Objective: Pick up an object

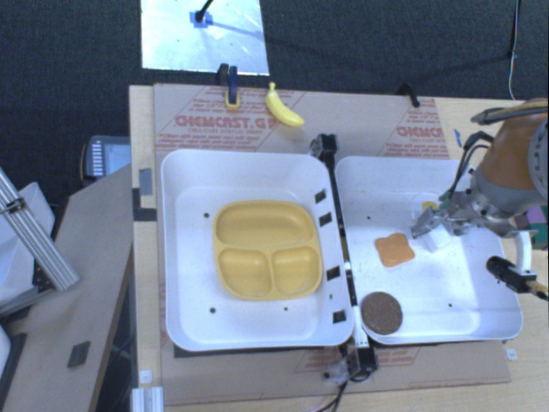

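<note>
In the right bin [480, 316] lie a flat orange piece [395, 250] near the middle and a round brown disc [382, 312] at the front left corner. The arm reaches in from the right, and its gripper [429, 224] hangs low over the bin's middle, just right of and slightly behind the orange piece. A small pale thing [433, 238] sits right under the gripper's tip, and whether the two touch is unclear.
The left bin [189, 316] holds a yellow divided plate [262, 249]. A toy banana [284, 108] and a yellow clamp [232, 88] lie on the board behind the bins. A black divider with clips [334, 230] runs between the bins.
</note>
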